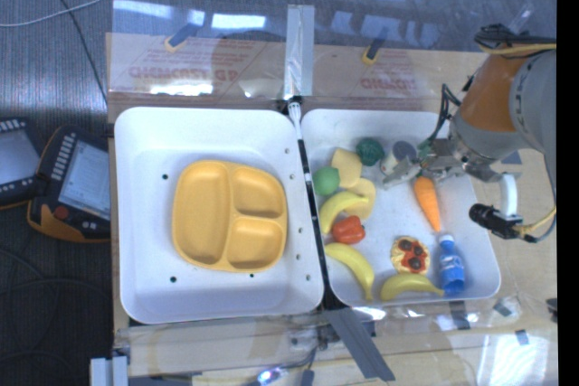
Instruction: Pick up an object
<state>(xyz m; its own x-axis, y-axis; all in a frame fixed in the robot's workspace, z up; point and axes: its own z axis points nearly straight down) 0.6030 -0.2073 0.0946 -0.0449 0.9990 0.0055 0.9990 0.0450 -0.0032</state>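
Inside the right bin (488,271), toward its far right side, lies a carrot (427,202): smooth, orange, tapering to a point at its near end. Just beside its far end, the hand (409,160) sits low in the bin, metallic and grey; whether it is open or closed I cannot tell. Left of the carrot are glossy yellow bananas (344,205), a red pepper (348,230) and a dark green ball (369,150). A blue bottle (450,265) lies nearer. A yellow compartment tray (230,214) rests in the left bin (136,194).
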